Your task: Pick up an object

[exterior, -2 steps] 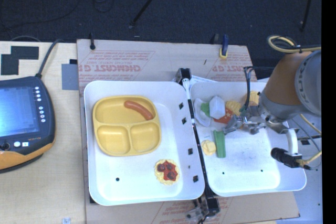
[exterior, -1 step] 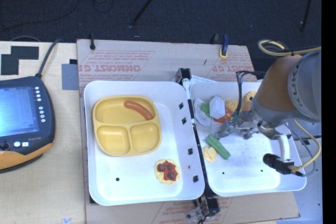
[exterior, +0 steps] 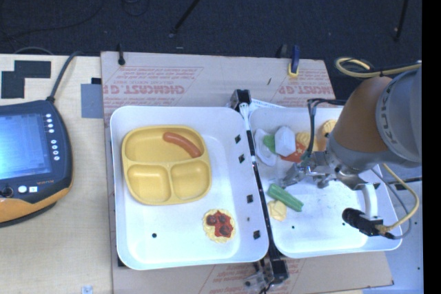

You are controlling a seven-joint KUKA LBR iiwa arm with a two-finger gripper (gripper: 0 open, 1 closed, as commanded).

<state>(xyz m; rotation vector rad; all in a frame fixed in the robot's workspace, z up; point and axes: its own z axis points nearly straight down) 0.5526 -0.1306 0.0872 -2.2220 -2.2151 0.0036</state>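
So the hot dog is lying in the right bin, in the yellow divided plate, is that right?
Not quite. In the camera view, the hot dog lies in the yellow divided plate, but that plate sits in the left bin, not the right one.

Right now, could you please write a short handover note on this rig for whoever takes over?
Gripper: low in the right bin, near its left side; the view does not settle how its fingers stand, and nothing is seen held.
Right bin: a green piece just below the gripper, a small yellow piece beside it, a white-and-green item and red and orange bits toward the back.
Left bin: yellow divided tray with a sausage in its back compartment; a small pizza toy lies on the bin floor in front of the tray.
Done: no pick confirmed.
Left: grasp and lift one object.
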